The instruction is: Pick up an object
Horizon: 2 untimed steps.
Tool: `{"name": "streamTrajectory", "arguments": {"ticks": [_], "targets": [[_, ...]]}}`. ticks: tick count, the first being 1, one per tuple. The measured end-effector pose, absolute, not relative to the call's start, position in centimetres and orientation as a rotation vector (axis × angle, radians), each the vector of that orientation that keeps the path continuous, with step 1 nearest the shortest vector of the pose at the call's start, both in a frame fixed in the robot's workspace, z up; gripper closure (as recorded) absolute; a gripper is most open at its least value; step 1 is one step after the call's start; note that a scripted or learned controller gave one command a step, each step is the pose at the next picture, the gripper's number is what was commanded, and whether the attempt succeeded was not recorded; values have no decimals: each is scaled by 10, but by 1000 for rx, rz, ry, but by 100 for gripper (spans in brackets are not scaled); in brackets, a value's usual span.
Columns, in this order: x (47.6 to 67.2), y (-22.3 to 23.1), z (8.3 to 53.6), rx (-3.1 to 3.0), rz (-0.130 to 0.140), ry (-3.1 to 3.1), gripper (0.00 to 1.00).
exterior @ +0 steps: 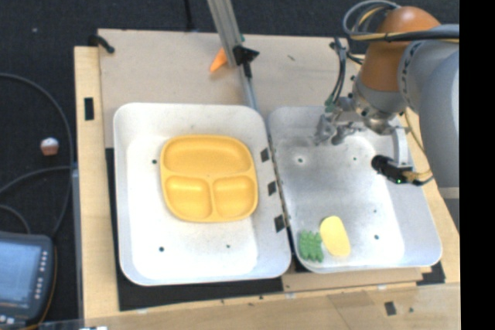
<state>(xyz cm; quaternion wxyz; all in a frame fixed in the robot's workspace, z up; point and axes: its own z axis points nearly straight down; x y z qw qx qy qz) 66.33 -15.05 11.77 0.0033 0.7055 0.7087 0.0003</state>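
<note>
A yellow oval object [335, 236] lies near the front edge of the right bin [402, 228], with a small green bumpy object [311, 245] touching its left side. My gripper [331, 131] hangs over the far left part of the right bin, well behind both objects. Nothing shows between its fingers. A yellow divided tray [209, 177] sits in the middle of the left bin [139, 243].
A slanted metal rail [220, 8] crosses the back of the bench, with a small orange piece [219, 60] beside it. The arm's grey body and orange band [390, 50] stand over the right bin's far right corner. Cables loop above the wrist.
</note>
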Motion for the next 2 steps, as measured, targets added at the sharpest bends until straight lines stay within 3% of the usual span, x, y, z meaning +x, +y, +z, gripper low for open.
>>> {"name": "streamTrajectory", "arguments": {"ticks": [2], "targets": [[675,-154,244,2212,9,2219,100]]}}
